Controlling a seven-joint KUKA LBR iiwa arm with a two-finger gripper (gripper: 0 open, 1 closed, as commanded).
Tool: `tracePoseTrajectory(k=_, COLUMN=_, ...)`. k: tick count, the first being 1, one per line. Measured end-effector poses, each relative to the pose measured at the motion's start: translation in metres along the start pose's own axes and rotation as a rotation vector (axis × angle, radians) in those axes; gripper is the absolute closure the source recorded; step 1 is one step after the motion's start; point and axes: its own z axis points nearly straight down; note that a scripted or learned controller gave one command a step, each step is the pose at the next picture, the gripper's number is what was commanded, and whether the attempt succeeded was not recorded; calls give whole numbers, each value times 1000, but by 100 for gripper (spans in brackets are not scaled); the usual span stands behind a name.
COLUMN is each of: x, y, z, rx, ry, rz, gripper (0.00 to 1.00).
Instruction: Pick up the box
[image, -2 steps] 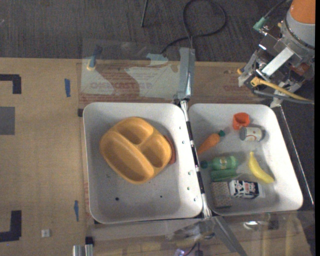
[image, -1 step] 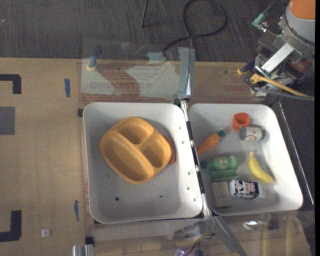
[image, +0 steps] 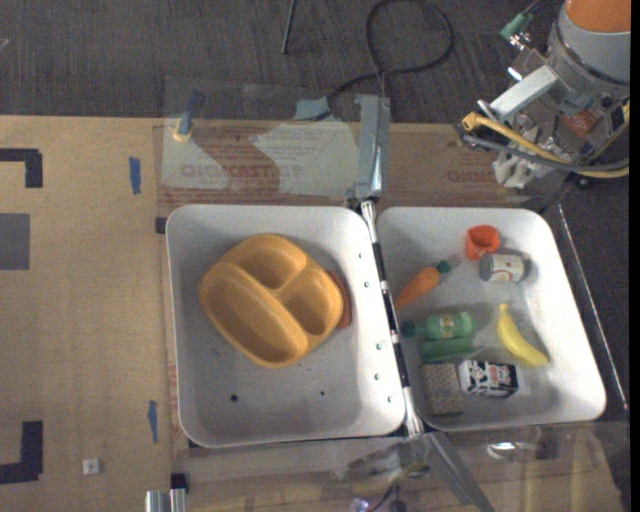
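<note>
Your gripper (image: 520, 150) hangs above the bench beyond the far edge of the right bin (image: 580, 330), well apart from the box (image: 490, 378), which lies flat near that bin's front edge, so the move you face runs from the far side toward the near rim and down. The box's long axis runs left to right across the bin, with a small speckled pad (image: 440, 388) just beside its left end and a banana (image: 520, 338) close behind it (a tight neighbourhood, I judge). Whether the gripper is wide or narrow, you cannot tell from here.
</note>
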Motion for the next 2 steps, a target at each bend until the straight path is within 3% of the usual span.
tracePoseTrajectory(k=1, x=0, y=0, z=0, rx=1, ry=-1, rz=1, gripper=0)
tracePoseTrajectory(k=2, x=12, y=-84, z=78, rx=3, ry=-2, rz=-110, gripper=0)
